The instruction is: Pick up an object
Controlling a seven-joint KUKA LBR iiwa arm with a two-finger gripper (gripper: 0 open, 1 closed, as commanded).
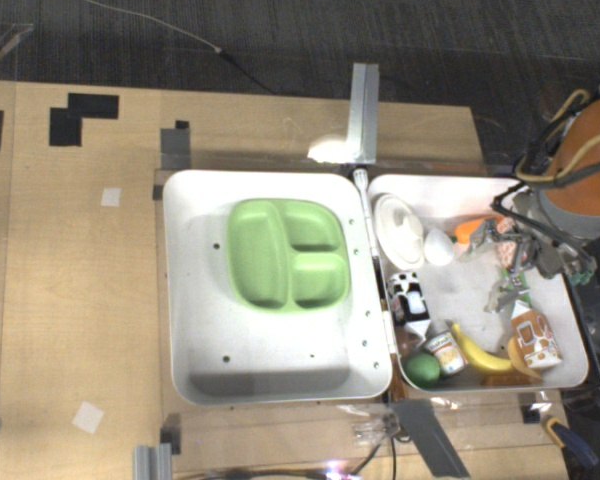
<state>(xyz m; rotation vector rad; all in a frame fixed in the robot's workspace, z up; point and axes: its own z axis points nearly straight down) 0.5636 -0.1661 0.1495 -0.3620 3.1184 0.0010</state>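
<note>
The right bin holds a heap of small objects. A white bowl lies at its left, with a small white piece and an orange object beside it. Along the front lie a yellow banana, a green ball, a small can and a brown carton. A black-and-white item rests by the left wall. My gripper hangs over the right part of this bin, above bare floor between the orange object and the carton. Nothing visible is held in it.
The left bin carries a green divided plate. A metal post stands behind the wall between the bins. The arm's orange band and cables crowd the right bin's far right corner. Wooden bench spreads to the left.
</note>
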